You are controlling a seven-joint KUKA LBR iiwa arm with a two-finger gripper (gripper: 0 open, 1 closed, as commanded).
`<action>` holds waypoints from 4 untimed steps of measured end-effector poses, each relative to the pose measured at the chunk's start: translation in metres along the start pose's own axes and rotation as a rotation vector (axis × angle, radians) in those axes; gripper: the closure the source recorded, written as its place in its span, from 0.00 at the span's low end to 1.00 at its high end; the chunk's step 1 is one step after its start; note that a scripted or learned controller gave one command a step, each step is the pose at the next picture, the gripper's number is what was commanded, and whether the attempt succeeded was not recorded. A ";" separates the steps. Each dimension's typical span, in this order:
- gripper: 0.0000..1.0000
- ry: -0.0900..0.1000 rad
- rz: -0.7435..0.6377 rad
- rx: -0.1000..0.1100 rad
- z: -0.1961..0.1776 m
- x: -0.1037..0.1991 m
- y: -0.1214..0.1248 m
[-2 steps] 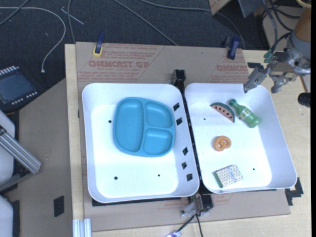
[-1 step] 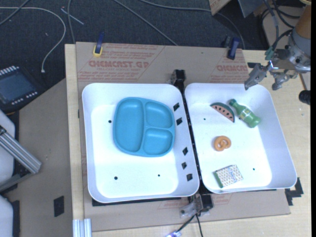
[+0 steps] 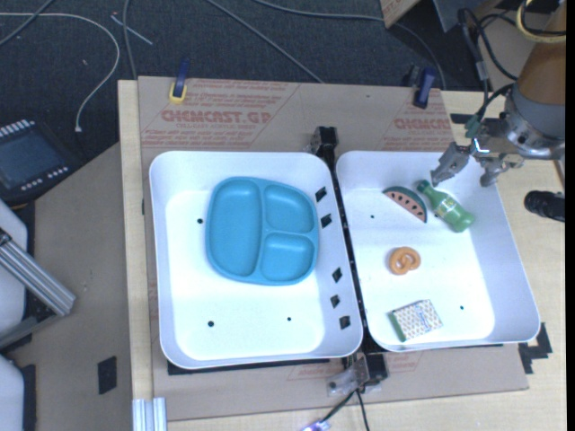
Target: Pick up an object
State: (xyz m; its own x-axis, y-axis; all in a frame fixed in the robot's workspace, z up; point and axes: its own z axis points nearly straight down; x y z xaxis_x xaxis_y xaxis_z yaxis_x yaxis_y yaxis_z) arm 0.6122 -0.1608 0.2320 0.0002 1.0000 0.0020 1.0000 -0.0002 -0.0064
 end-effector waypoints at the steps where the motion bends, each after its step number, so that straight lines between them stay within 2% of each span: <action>1: 0.00 0.000 -0.001 -0.001 0.048 0.002 -0.009; 2: 0.00 0.000 0.000 0.000 0.091 0.008 -0.011; 3: 1.00 -0.001 0.000 -0.008 0.077 0.008 -0.010; 4: 1.00 -0.003 -0.002 -0.013 0.029 0.015 -0.004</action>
State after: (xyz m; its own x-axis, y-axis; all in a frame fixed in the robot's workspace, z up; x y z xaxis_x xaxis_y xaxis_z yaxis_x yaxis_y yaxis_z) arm 0.6085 -0.1458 0.2032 -0.0019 1.0000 -0.0013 1.0000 0.0019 0.0070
